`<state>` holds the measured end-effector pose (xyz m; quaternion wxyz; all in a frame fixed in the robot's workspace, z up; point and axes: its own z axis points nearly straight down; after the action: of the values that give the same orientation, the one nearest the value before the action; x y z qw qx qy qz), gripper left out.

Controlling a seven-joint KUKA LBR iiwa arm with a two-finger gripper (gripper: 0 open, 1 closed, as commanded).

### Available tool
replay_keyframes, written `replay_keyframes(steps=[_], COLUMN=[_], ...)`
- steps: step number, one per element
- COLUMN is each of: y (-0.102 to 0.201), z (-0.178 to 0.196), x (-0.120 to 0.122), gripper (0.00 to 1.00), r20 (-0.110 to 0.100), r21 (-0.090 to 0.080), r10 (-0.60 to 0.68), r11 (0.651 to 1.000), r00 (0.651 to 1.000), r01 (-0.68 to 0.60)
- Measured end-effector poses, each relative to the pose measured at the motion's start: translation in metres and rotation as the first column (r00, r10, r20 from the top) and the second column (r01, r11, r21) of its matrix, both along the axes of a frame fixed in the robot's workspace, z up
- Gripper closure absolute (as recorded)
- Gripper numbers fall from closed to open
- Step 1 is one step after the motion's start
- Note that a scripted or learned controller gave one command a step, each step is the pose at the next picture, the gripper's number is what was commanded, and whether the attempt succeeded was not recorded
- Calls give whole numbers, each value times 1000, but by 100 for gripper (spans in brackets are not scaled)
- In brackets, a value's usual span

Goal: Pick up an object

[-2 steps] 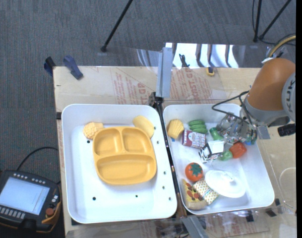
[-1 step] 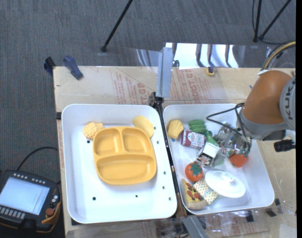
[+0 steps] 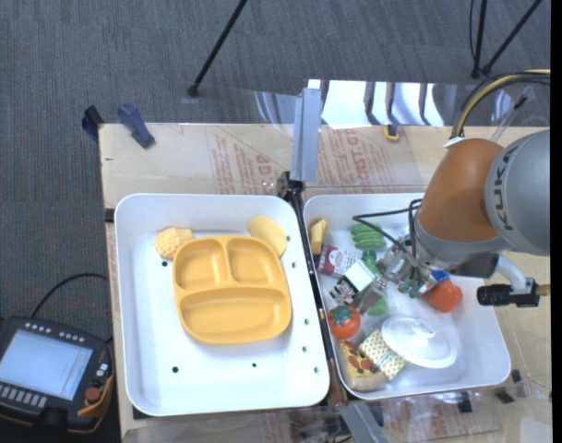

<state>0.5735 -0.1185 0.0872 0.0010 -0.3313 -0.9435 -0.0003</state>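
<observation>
In the camera view the grey arm (image 3: pixel 502 201) with its orange band reaches in from the right over the right bin (image 3: pixel 488 363), and its gripper (image 3: pixel 399 275) hangs low above the clutter in the middle of that bin. Whether the fingers are spread or pressed together cannot be told here, since the wrist and its fittings cover them, and nothing can be seen held between them. The nearest things to the gripper are a small white box (image 3: pixel 359 276) just to its left and a black-and-red packet (image 3: pixel 343 291) just below that; either could be the thing to pick, and both lie on the bin floor, apart from the arm as far as can be seen. A red tomato (image 3: pixel 344 322) sits below them, near the bin's left wall, and an orange-red round piece (image 3: pixel 444 295) lies just right of the gripper, partly under the wrist. A green pod (image 3: pixel 365 236) lies above the gripper, a yellow piece (image 3: pixel 318 231) sits by the upper left wall, and a round red-and-white label (image 3: pixel 330 259) lies beneath that. Toward the front, a white lidded dish (image 3: pixel 419 341) rests beside a chequered cracker (image 3: pixel 381 353) and a pizza slice (image 3: pixel 358 365). In the left bin (image 3: pixel 137 340) a yellow divided tray (image 3: pixel 232 287) lies flat, with a yellow corn piece (image 3: pixel 172 241) touching its upper left corner and a pale yellow piece (image 3: pixel 268 233) at its upper right. A teach pendant (image 3: pixel 42 370) lies on the floor at lower left.
</observation>
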Motion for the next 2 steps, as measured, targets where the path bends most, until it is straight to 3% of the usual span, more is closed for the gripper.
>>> replay_keyframes(steps=[1,2], y=[34,-31], z=[-1,0], x=[-25,12], gripper=[0,0], r20=[-3,1], r21=[-1,-2], r10=[-170,-141], r11=[985,990], r00=[985,990], r01=[170,141])
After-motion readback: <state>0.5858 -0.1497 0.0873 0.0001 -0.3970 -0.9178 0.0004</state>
